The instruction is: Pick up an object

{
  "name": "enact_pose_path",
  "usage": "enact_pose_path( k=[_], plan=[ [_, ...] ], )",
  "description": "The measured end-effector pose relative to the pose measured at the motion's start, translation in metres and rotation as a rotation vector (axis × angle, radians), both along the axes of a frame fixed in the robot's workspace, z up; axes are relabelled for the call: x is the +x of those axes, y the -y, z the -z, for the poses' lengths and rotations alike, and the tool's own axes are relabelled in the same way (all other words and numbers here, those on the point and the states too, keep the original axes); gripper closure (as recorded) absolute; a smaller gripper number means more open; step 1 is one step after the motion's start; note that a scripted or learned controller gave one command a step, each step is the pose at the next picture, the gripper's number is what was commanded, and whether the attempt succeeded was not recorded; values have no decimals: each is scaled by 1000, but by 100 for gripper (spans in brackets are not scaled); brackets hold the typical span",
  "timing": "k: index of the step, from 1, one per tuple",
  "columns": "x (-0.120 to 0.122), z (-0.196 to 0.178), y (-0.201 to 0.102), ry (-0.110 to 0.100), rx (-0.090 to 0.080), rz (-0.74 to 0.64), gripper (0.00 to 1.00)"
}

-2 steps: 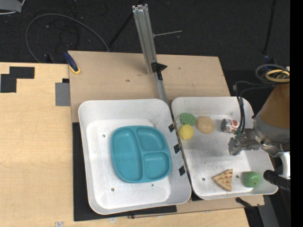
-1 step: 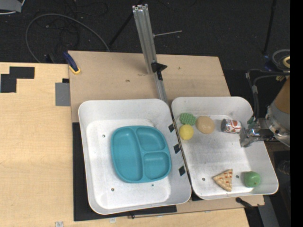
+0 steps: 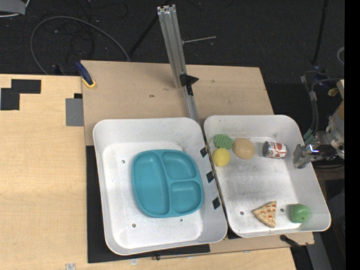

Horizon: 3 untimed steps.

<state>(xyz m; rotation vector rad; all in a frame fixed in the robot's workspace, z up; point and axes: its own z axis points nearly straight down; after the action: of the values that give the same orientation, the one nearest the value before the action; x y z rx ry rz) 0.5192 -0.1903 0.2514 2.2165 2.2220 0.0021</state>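
Note:
The right bin [image 3: 253, 179] holds several objects. A green bumpy piece [image 3: 223, 141], a yellow lemon [image 3: 221, 157] and a tan round item [image 3: 243, 148] cluster at its upper left. A red and white can [image 3: 274, 149] lies on its side near the upper right. A pizza slice [image 3: 265, 213] and a green apple [image 3: 298, 212] sit at the front right. My gripper [image 3: 301, 155] hovers at the bin's right rim, just right of the can and apart from it.
The left bin [image 3: 112, 218] bears a teal divided plate [image 3: 167, 181]. A metal post [image 3: 174, 55] rises behind the bins. Black clips [image 3: 209, 176] sit along the seam between the bins. Cables hang at the far right.

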Motion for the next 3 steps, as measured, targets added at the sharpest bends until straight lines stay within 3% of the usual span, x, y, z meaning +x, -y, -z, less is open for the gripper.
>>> enact_pose_path(
  k=[3],
  plan=[
    [52, 12, -156, -5, 2, -2, 100]
  ],
)
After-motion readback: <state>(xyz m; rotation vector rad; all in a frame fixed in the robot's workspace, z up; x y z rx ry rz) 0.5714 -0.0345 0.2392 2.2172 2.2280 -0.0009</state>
